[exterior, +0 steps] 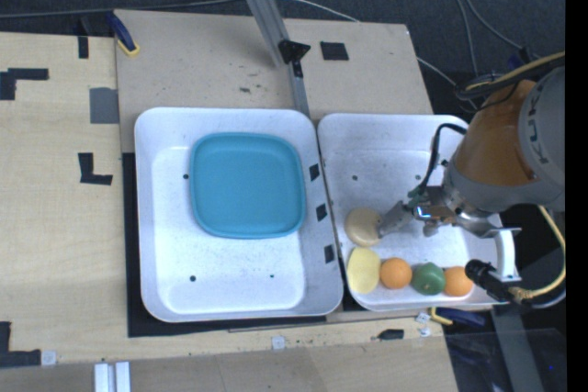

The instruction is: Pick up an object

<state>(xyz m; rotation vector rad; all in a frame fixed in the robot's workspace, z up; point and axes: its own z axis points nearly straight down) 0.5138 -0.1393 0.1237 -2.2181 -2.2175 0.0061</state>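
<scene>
The gripper [397, 220] reaches into the right bin [367, 135] from the right, its grey fingers pointing left and slightly down toward a pale beige rounded object [362, 226]. The fingertip end sits right against that object's right side, touching or very nearly so; the picture is too coarse to say which. Whether the fingers are spread or closed cannot be told from here, and nothing is seen clamped between them. Just below the tool, along the bin's near wall, lies a row of small things: a yellow lemon-like piece [364, 271] directly under the beige object, then an orange ball [395, 274], a green piece [427, 278] and another orange piece [457, 282] running off to the right beneath the wrist. Behind the tool the arm [501, 156] rises with its orange band above the grey wrist. Well to the left of the tool, across the divide between the bins, the left bin [165, 289] holds a blue square plate [246, 184], lying flat.
</scene>
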